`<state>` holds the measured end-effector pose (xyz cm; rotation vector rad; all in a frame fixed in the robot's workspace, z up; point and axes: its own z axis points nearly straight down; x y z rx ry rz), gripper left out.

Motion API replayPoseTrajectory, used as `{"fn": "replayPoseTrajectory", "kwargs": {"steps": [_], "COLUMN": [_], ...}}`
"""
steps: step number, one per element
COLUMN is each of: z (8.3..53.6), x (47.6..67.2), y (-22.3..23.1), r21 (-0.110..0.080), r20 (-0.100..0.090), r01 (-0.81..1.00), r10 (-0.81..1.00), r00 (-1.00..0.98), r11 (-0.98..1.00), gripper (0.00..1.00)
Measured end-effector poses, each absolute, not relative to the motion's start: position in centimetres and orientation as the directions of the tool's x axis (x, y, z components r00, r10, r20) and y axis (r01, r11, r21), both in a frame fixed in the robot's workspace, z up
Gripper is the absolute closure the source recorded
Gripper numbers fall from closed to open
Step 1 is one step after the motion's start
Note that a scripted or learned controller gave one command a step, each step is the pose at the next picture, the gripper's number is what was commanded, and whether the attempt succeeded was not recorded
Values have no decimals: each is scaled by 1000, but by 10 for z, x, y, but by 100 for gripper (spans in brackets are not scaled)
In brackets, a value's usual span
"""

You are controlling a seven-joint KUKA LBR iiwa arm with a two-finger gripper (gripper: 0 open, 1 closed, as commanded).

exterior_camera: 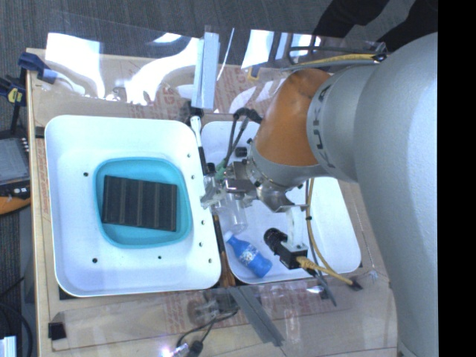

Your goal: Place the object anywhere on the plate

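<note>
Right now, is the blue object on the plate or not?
Not: the blue object lies in the right bin, the plate in the left.

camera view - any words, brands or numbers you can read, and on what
"KU": dark letters on the arm beside its orange band, running sideways; the rest is cut off by the curve.
Blue bottle in the right bin: white label marks, too blurred to read.
Red print on the bench: too faint to read.

A single fixed camera looks down at a slant from above the bench (111, 326), close enough that the two white bins fill most of the frame: the left bin (67, 199) fully, the right bin (338, 236) partly covered by the arm (372, 125) entering from the right.
</note>
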<state>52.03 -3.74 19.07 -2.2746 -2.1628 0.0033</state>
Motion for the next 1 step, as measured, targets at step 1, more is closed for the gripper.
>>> {"fn": "replayPoseTrajectory", "kwargs": {"steps": [1], "z": [191], "x": [520], "y": [-38], "r21": [-3], "r20": [0], "r01": [999], "r10": [999], "r00": [50], "r11": [-50], "gripper": [0]}}
